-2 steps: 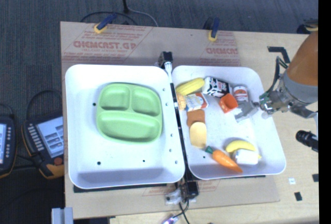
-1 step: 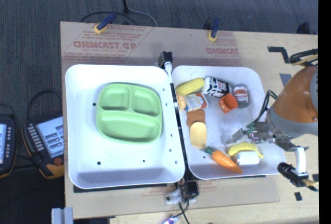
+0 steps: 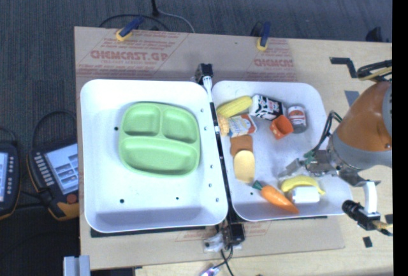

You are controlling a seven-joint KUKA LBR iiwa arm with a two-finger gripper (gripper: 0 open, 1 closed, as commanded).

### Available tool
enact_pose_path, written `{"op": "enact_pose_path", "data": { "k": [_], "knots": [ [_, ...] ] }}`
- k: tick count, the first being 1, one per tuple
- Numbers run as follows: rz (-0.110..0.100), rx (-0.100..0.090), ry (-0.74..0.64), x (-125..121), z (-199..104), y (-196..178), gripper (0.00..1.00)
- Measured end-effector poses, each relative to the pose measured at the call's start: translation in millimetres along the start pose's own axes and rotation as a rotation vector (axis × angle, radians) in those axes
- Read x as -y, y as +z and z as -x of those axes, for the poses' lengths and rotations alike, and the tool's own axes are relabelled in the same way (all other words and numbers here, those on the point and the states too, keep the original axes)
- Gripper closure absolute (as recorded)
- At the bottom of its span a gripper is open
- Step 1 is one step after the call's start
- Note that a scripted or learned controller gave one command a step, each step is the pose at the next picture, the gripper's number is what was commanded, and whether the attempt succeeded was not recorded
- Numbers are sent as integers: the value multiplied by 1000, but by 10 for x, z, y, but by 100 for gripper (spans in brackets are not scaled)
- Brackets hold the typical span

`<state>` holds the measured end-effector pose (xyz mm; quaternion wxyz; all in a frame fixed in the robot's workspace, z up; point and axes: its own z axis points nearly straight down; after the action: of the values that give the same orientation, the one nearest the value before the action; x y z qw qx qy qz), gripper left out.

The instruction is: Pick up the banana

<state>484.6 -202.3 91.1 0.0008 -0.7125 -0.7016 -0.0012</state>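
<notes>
The banana (image 3: 299, 183) is small, yellow and curved, and lies near the front of the right bin (image 3: 315, 97), resting against a white block (image 3: 307, 196). My gripper (image 3: 298, 167) reaches in from the right on the grey arm with the orange band (image 3: 373, 120). It hangs just above and behind the banana, close to it. From this slant I cannot make out whether it touches the banana.
An orange carrot (image 3: 276, 196) lies left of the banana. Also in the right bin are a yellow corn cob (image 3: 234, 106), a cow-patterned carton (image 3: 267, 106), a small can (image 3: 296, 117), an orange cup (image 3: 281, 126) and a brown-and-yellow piece (image 3: 243, 157). The left bin (image 3: 95, 160) holds a green divided plate (image 3: 159, 139).
</notes>
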Motion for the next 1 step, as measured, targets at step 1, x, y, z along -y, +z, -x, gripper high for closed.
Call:
{"op": "enact_pose_path", "data": {
  "k": [1],
  "knots": [
    [0, 0, 0, 0, 0, 0, 0]
  ]
}}
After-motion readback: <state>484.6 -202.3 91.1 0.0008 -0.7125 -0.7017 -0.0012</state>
